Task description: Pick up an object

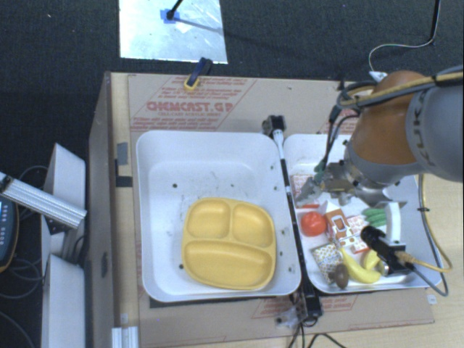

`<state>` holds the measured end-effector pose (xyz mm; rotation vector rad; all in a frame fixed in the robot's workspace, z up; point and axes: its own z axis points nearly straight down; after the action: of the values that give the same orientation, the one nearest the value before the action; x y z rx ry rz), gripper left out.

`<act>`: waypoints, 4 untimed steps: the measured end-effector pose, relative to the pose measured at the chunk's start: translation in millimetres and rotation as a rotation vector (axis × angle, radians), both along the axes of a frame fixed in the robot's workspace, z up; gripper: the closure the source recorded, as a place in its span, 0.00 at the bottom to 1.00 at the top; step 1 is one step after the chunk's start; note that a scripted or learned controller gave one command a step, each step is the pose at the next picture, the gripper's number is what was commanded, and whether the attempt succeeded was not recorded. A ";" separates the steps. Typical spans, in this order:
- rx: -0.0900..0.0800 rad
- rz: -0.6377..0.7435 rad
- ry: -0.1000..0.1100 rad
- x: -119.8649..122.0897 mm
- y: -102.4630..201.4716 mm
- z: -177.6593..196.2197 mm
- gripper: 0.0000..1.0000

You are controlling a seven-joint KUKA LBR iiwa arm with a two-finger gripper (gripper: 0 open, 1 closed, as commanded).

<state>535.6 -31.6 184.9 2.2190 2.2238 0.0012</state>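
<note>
Arm low over the right bin, no object lifted yet.

The red tomato-like toy (313, 224) lies at center-right of the frame, with a small printed box (339, 227), a banana (360, 268) and green pieces (375, 215) close around it in the right bin (304, 147). The gripper (324, 182) hangs just above them; whether it is open or closed I cannot tell. The left bin (156, 216) holds 1 yellow divided plate (229, 243). The pick looks barely begun.
</note>
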 end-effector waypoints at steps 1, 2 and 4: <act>-0.001 -0.002 0.002 20.5 -56.9 -75.5 0.00; -0.008 -0.001 -0.015 -28.9 -133.5 -95.0 0.00; -0.001 -0.002 -0.002 -36.4 -138.8 -32.2 1.00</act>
<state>499.2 -170.4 152.7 2.2199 2.2200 0.0013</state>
